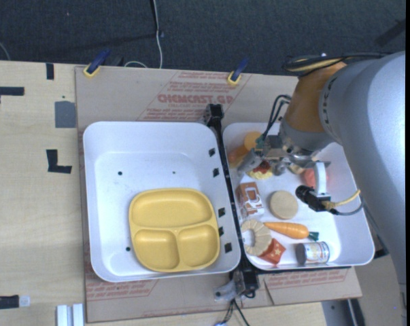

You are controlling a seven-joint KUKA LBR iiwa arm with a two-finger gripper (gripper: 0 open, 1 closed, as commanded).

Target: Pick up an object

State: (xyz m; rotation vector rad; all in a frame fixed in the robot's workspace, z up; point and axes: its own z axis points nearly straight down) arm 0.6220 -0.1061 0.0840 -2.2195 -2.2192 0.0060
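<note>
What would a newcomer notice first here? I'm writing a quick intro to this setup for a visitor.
Probably the yellow divided tray, lying alone in the left bin. Next, the grey arm with its orange band, reaching into the right bin, where small items crowd together: a carrot, a round tan disc and a small can.

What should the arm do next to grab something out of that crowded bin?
Probably lower a little further: the gripper sits over the small pile at the top of the right bin, with a yellow and red item just beneath it.
</note>
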